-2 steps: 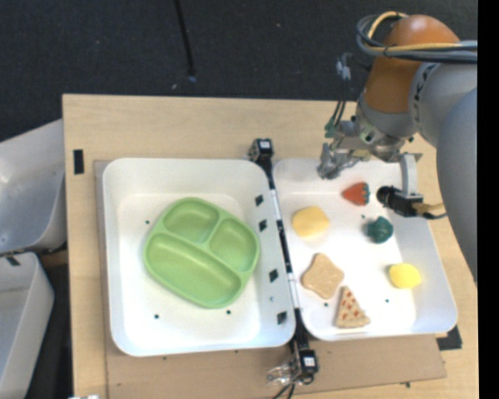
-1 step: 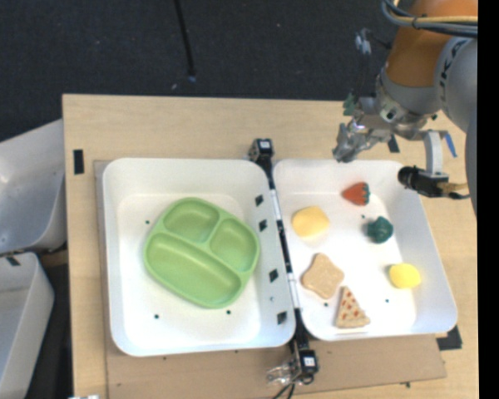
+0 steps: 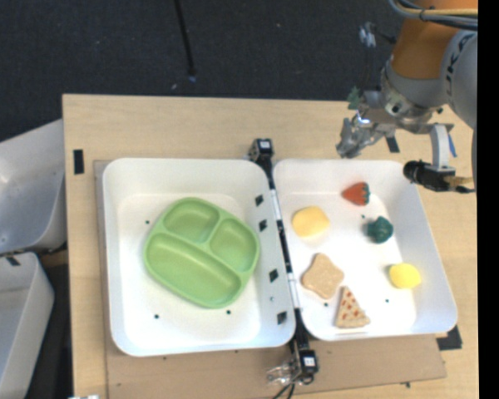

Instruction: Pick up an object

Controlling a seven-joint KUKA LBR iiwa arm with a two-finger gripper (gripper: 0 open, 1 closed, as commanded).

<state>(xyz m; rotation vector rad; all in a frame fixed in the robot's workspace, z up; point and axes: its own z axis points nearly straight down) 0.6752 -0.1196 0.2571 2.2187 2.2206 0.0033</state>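
The right bin [image 3: 416, 223] holds several toy foods: a red strawberry [image 3: 357, 193], a yellow bun [image 3: 310, 221], a dark green piece [image 3: 379, 229], a yellow lemon [image 3: 405, 276], a toast slice [image 3: 322, 276] and a pizza wedge [image 3: 349, 308]. My gripper [image 3: 352, 141] hangs above the bench just beyond the right bin's far rim, up and left of the strawberry. Nothing shows between its fingers.
A green divided plate [image 3: 201, 251] lies in the left bin [image 3: 121, 223]. A black clip [image 3: 260, 149] sits at the far end of the seam between the bins. A black part of the arm [image 3: 428, 175] overhangs the right bin's far right corner.
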